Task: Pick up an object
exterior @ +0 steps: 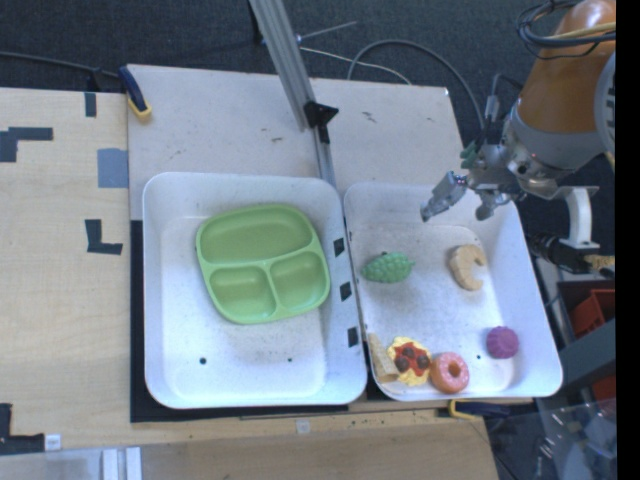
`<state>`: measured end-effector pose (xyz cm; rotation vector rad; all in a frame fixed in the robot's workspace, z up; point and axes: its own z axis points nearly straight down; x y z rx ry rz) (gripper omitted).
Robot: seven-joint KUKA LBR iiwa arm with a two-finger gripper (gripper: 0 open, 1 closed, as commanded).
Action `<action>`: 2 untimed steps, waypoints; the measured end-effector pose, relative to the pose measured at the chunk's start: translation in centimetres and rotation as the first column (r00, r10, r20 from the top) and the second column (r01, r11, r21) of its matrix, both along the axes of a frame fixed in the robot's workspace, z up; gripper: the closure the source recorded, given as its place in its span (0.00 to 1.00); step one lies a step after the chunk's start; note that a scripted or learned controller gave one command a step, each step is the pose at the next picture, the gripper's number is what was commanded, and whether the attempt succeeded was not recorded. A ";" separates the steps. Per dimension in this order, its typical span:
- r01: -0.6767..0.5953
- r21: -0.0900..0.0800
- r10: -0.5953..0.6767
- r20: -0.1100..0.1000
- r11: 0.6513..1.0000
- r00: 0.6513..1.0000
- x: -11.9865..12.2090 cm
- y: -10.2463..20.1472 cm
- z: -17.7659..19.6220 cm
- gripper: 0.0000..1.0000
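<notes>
The gripper (463, 200) hovers with fingers apart and empty, up beyond the bagel piece (466, 266) in the right bin (535, 298); it looks light, stiff, best pinched across its middle.

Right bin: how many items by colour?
Green: 1, leafy piece
Tan: 1, bitten ring
Purple: 1, ball
Pink: 1, doughnut
Yellow and red: 1, pizza slice
Total: 5

The green divided plate (263, 261) looks like smooth, slightly glossy plastic. Both white bins (160, 298) appear matt plastic, faintly speckled. The worktop (60, 258) shows pale wood grain.
</notes>
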<state>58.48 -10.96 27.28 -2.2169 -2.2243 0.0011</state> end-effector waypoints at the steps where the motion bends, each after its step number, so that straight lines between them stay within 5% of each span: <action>1: 0.000 0.000 0.000 0.000 1.000 1.000 0.0 0.0 0.0 0.00; 2: 0.002 -0.001 -0.002 -0.004 1.000 1.000 0.0 -0.1 -4.4 0.00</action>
